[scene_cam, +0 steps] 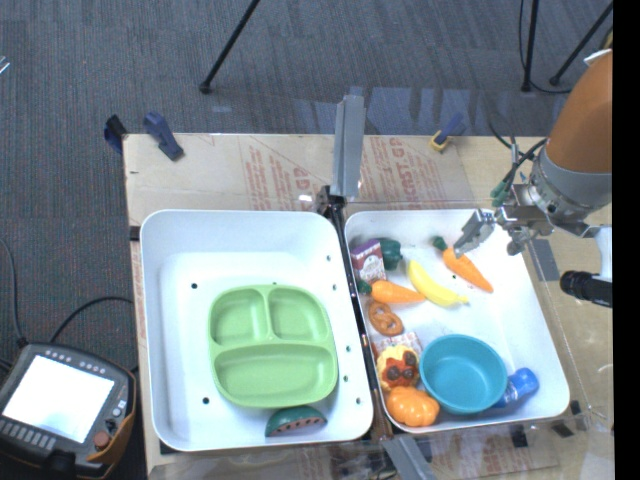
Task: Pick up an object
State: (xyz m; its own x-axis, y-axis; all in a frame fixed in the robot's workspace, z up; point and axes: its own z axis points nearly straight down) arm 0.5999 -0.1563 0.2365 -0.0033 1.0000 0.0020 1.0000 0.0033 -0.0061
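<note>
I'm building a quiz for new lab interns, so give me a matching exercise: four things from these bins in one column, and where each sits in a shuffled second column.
Things:
1. green divided plastic plate
2. blue round bowl
3. yellow toy banana
4. watermelon slice toy

Places:
A. near edge of the left bin, below the plate
B. middle of the left bin
C. near part of the right bin
D. far half of the right bin, between two orange toy carrots

Pairs: 1-B, 2-C, 3-D, 4-A
</note>
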